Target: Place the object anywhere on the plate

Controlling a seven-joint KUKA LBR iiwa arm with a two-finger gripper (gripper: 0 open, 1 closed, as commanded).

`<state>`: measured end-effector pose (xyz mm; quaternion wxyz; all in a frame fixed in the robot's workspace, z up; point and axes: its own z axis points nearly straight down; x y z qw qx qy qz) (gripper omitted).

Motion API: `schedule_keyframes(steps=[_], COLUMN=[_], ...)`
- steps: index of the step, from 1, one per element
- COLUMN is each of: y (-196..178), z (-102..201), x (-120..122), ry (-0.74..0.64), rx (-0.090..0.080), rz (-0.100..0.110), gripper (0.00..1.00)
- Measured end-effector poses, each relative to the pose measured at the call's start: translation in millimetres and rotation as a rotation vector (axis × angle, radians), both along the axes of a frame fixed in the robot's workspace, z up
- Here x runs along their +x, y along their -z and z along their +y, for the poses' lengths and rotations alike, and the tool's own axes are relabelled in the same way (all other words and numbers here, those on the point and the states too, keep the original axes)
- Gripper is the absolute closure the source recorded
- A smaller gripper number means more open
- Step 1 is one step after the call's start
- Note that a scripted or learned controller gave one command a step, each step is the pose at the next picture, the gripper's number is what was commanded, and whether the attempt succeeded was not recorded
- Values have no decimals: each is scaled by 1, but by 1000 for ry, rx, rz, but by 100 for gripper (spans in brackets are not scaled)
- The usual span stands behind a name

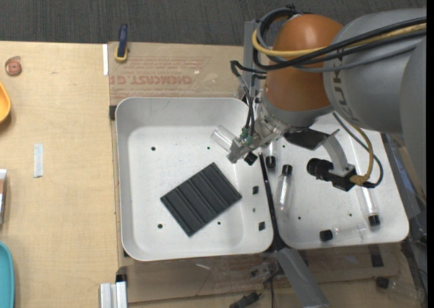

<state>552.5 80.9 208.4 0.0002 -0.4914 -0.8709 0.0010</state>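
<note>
Fingers (239, 149) over left bin's (129, 164) right side, above dark ribbed plate (201, 199); can't tell if open or gripping. Clear tube (222, 138) just beside the tips, possibly the object.

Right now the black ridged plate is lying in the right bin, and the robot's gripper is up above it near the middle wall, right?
Not quite. The black ridged plate lies in the left bin, not the right bin. The rest holds: in the camera view the gripper is above the plate, close to the middle wall between the bins.
</note>
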Motion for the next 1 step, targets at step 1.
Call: schedule_keyframes(steps=[1], y=[17], z=[3], x=[-22], ry=[-248], rx=[1], rz=[1], gripper=[100])
